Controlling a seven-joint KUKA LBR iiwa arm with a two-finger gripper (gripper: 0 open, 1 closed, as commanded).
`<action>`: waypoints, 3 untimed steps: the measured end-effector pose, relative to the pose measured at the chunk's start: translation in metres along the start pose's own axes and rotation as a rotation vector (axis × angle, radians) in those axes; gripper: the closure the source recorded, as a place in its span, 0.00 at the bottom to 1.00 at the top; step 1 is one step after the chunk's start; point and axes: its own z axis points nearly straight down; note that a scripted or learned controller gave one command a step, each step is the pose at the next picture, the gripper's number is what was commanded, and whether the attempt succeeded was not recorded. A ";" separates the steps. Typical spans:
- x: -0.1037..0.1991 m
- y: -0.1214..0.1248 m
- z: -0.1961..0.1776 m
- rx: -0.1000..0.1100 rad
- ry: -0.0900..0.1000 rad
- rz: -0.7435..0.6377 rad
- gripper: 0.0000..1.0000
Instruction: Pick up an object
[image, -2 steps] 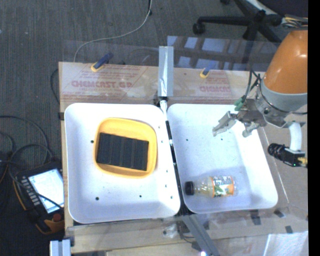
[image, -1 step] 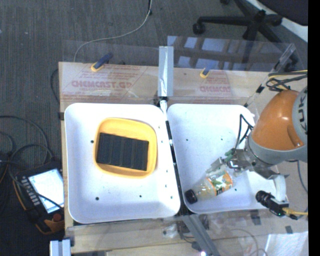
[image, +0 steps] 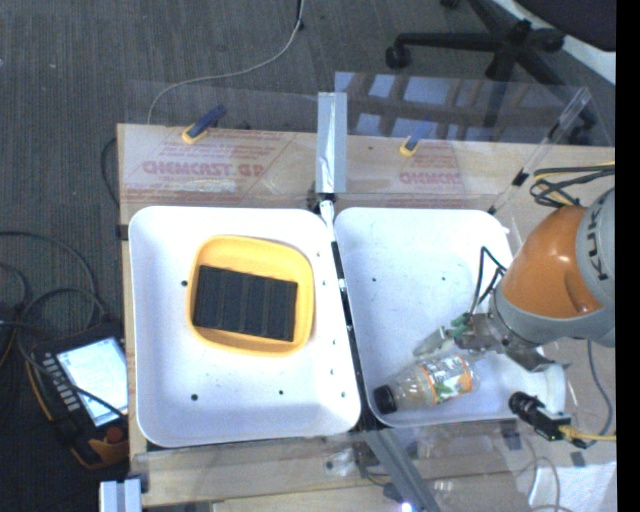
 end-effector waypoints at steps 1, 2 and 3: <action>0.001 0.003 -0.009 -0.006 0.001 -0.001 1.00; 0.001 0.003 -0.009 -0.005 0.001 -0.001 0.00; 0.012 0.002 -0.001 -0.010 -0.011 -0.012 0.00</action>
